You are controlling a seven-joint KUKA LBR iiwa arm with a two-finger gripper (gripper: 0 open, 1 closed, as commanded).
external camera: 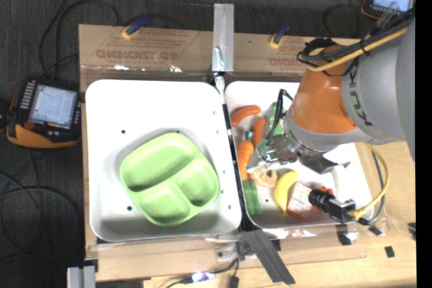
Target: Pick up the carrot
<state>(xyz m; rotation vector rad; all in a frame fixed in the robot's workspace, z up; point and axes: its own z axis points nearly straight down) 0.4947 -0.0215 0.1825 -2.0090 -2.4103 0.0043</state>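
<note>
**Grey arm, orange band, black cables**

Here's the arm, a fat rounded grey shell with dark lettering stamped on its flank. Below it sits a broad orange band, smooth and cone-like, narrowing toward the wrist. Under that comes a grey collar, then a paler metal block with small dark fittings. Black cables loop over the top of the orange section, bundled with a yellow one. A yellow cable curls beneath the arm's lower side.

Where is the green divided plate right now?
The green divided plate lies in the left bin, across the central divider from the carrot and the other food items.
</note>
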